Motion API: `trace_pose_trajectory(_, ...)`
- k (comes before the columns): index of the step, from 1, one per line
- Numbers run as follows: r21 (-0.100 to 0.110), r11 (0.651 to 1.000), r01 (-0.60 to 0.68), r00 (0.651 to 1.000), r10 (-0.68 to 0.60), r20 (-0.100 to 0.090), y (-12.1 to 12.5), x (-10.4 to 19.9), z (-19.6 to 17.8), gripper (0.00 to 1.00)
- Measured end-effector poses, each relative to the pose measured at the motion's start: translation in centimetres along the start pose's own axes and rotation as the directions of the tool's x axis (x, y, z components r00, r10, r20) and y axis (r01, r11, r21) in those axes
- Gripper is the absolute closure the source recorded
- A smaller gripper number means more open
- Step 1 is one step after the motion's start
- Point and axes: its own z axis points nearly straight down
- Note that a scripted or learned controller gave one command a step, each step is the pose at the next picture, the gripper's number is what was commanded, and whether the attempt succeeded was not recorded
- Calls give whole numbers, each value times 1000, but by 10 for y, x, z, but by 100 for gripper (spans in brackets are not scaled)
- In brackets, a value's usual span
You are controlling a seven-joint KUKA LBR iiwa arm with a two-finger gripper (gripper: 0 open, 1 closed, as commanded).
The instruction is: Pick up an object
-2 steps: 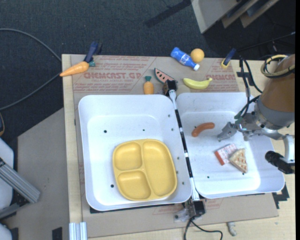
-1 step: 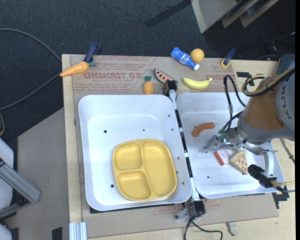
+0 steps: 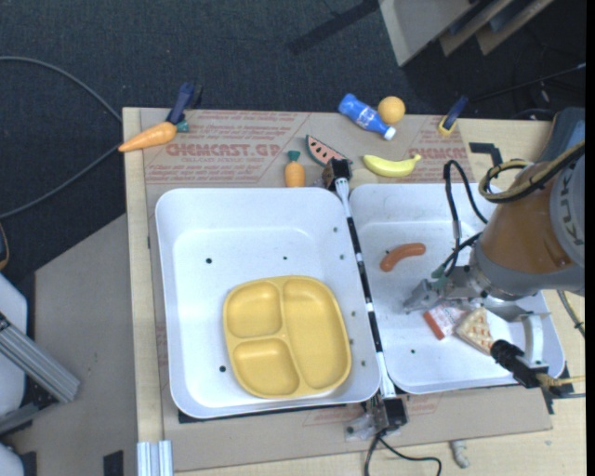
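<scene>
I reach in from the right over a pale wooden bench [image 3: 139, 279] that stands on dark carpet [image 3: 84, 56]. A sheet of brown cardboard [image 3: 242, 135] with red lettering lies under two shallow white bins. A thin cable [image 3: 56, 70] curls across the carpet at the upper left, and some light-coloured furniture [image 3: 465, 23] shows at the top right corner.

My gripper [image 3: 429, 293] hangs low inside the right bin [image 3: 409, 200], near its middle. From this angle I cannot tell whether it is released or clenched, and I see nothing clearly caught in it. Just below it on the bin floor lie a small red piece [image 3: 435, 324] and a toy pizza slice [image 3: 475, 328], close together. A toy sausage [image 3: 403, 256] lies apart from them, up and to the left, on bare white floor.

The left bin [image 3: 186, 232] holds a yellow divided plate [image 3: 286, 335] with three compartments, set toward the near edge.

Behind the bins, on the cardboard, sit a carrot [image 3: 149, 138] at the far left, a small orange carrot-like toy [image 3: 295, 173], a watermelon slice [image 3: 322, 149], a banana [image 3: 391, 165], a blue and white bottle [image 3: 364, 115] and an orange ball [image 3: 391, 109] just beside the bottle.
</scene>
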Motion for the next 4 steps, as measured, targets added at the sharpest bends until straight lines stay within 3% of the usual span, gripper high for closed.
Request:
trace_pose_trajectory(1,-6,1000,-1,1000,1,4,-27,21,1,0)
trace_pose_trajectory(2,13,1000,3,1000,-3,-5,121,-3,-34,0)
trace_pose_trajectory(3,18,1000,3,1000,-2,-8,116,33,9,0)
trace_pose_trajectory(4,16,1000,4,1000,-4,-6,117,32,-2,100)
